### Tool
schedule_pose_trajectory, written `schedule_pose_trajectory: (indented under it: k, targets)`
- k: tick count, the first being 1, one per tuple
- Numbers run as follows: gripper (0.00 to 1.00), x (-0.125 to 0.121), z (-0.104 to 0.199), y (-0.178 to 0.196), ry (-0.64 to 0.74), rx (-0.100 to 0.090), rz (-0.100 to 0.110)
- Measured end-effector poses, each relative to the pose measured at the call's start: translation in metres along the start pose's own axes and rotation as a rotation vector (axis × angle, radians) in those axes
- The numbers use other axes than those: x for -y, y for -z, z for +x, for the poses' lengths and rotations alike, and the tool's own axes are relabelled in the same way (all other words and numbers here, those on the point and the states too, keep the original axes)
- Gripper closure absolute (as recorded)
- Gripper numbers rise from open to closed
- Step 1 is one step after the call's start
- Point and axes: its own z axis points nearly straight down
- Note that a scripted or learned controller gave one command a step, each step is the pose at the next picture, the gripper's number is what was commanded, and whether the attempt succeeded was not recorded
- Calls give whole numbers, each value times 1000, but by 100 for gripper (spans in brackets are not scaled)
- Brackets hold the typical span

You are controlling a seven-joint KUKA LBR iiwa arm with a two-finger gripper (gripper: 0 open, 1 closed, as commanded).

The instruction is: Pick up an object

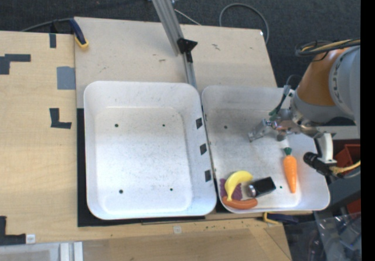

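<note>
My gripper (258,133) reaches into the right bin (234,107) from the right, low over the bin's bare middle. No object shows between its fingers. An orange carrot (290,173) with a green top lies below and right of the gripper, apart from it. At the bin's front edge sit a yellow banana (236,181), a red sausage-shaped piece (240,202) and a small black block (262,186), close together.
The left bin (140,101) stands beside the right one, with a row of black clips between them. A slanted metal pole (167,13) rises from the back of the bench. The grey arm with its orange band (319,81) fills the right side.
</note>
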Motion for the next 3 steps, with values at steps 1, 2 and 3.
schedule_pose_trajectory:
  k: [1, 2, 3]
  targets:
    - [100, -1, 0, 14, 1, 1, -4]
    - [100, 3, -1, 57, -1, 2, -9]
    - [100, 4, -8, 118, -1, 3, -12]
